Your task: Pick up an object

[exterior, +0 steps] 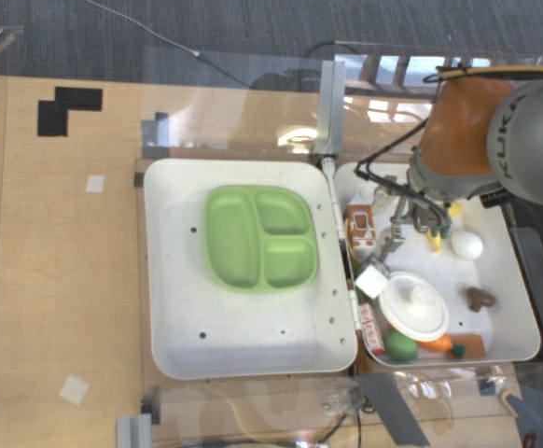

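Jaws hung over right bin (523,339), grip state impossible to tell. Just below: white lidded bowl (415,306). Beside, right: white egg (466,245).

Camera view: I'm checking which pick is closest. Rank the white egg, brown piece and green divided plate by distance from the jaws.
From the gripper:
1. White egg, to its right.
2. Brown piece, lower right in the same bin.
3. Green divided plate, in the left bin.

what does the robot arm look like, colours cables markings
The arm is bulky, rounded and grey, with a broad orange band above the wrist and dark lettering on the grey shell near the band. Thin black cables loop from the wrist. The pincer is small, metallic and grey.
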Motion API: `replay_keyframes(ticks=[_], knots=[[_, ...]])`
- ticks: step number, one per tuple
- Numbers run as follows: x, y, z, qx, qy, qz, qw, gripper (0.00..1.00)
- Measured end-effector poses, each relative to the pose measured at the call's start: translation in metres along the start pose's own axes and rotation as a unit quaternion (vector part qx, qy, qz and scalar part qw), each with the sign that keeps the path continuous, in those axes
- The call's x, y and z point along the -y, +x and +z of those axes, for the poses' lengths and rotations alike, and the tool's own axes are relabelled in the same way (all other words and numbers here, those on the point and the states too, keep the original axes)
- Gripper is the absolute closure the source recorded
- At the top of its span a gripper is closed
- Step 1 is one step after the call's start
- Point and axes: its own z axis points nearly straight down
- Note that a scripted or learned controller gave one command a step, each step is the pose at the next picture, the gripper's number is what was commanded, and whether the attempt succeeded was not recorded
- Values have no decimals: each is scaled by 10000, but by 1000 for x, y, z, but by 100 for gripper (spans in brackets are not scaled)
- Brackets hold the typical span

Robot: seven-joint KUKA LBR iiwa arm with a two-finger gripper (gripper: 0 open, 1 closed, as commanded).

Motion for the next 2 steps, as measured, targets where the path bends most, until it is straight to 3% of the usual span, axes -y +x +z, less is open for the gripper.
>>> replay_keyframes(ticks=[1, 2], knots=[[3, 2, 2, -25, 12, 1030, 9947, 0], [4, 21, 2, -10, 13, 2124, 9772, 0]])
